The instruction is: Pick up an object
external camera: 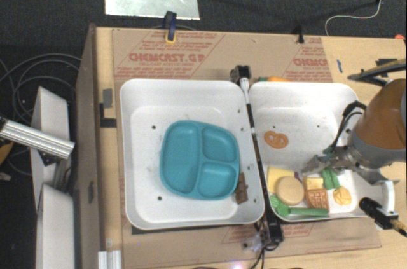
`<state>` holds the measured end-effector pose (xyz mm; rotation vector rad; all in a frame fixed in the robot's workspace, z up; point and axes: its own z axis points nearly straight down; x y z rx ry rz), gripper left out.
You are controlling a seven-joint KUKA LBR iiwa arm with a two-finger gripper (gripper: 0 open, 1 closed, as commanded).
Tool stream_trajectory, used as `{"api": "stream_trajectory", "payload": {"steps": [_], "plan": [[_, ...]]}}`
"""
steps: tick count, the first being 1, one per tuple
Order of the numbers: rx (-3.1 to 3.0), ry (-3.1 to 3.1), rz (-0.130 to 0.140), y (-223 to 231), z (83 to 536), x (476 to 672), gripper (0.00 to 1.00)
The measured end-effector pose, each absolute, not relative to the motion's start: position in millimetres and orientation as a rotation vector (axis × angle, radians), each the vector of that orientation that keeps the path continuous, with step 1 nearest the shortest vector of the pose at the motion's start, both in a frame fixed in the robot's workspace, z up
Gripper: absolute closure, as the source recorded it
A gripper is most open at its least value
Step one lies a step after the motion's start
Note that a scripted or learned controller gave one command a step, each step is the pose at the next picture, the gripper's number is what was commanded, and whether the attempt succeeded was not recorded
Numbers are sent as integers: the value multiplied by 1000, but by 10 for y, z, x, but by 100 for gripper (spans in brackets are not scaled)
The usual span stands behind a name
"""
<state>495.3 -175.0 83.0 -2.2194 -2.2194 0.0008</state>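
Observation:
The right bin (pixel 305 102) holds a small brown pretzel (pixel 276 140) near its middle. A cluster of toy food lies along its front wall: a pale yellow wedge (pixel 275 179), a round tan bun (pixel 291 191), a waffle square (pixel 317 198), a yellow piece (pixel 342 196) and a green piece (pixel 330 179). My gripper (pixel 327 166) reaches in from the right under the orange-banded wrist (pixel 381 128). It is low over the back of that cluster, just above the green piece. Nothing is visibly lifted.
In the left bin (pixel 140 102) lies a teal divided plate (pixel 200 159), with a small brown piece (pixel 242 187) against the bin's right wall. An orange object (pixel 277 79) sits behind the right bin's back rim. A black divider bar (pixel 250 128) runs between the bins.

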Motion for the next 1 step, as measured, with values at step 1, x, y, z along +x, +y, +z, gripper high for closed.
{"api": "stream_trajectory", "payload": {"steps": [1], "plan": [[-2225, -2225, -4, -1769, 954, 4984, 100]]}}
